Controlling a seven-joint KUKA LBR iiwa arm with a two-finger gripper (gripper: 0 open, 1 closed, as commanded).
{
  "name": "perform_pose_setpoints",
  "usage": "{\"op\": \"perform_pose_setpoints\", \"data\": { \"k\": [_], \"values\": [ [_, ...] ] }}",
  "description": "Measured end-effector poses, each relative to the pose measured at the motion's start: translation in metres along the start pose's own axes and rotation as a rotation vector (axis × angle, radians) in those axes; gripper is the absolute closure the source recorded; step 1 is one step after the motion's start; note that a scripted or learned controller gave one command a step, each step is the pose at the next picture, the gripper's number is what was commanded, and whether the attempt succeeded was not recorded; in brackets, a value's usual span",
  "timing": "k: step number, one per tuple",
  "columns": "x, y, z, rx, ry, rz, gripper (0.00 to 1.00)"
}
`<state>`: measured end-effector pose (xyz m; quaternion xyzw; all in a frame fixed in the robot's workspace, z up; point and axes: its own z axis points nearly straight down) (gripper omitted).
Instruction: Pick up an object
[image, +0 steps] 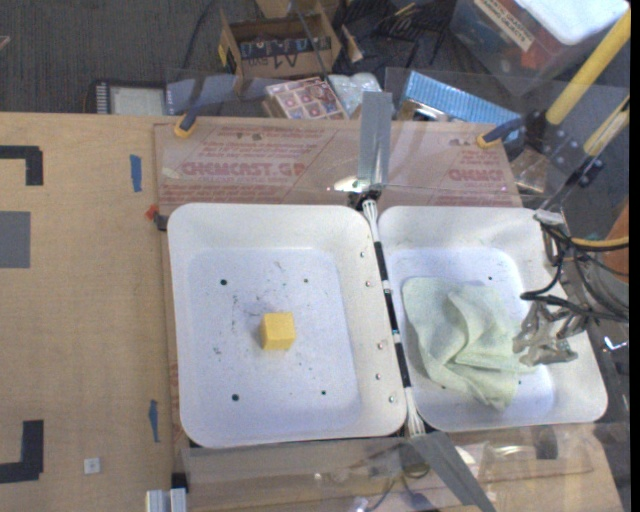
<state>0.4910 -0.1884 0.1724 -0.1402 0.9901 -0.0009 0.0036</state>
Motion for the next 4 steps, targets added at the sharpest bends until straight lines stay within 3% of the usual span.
{"op": "perform_pose_setpoints", "data": {
  "k": [1,2,3,4],
  "values": [
    [0.007,-0.035,-0.009,0.002,0.0,0.424,1.0],
    [0.007,-0.035,-0.009,0.002,0.0,0.424,0.0],
    [0.002,0.025,0.083,0.003,-0.002,0.122,0.0],
    [-0.001,0.025,0.071,0.007,-0.012,0.121,1.0]
  ]
}}
